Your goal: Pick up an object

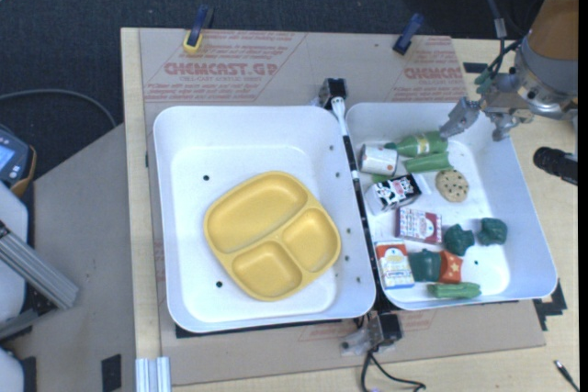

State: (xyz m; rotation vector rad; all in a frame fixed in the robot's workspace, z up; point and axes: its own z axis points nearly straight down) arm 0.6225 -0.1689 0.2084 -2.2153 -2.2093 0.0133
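Nearest you, front of the right bin (528, 197): a green pod-shaped toy (453, 291) lies by the front rim, w/ a small carton (393, 265), dark green piece (425, 266) & orange piece (450, 266) just behind it. Mid-bin you've got a red/white box (418, 225), two green broccoli-like toys (458, 240) (491, 231), a black/white cow-print carton (395, 191) & a cookie (451, 186). Further back, a white can (378, 161) touches a green bottle (418, 147) lying on its side. Left bin (175, 197) holds a yellow divided plate (272, 236). Far right corner: gripper (479, 117) hangs over the right bin's back rim, fingers apart, nothing between them, clear of the bottle.
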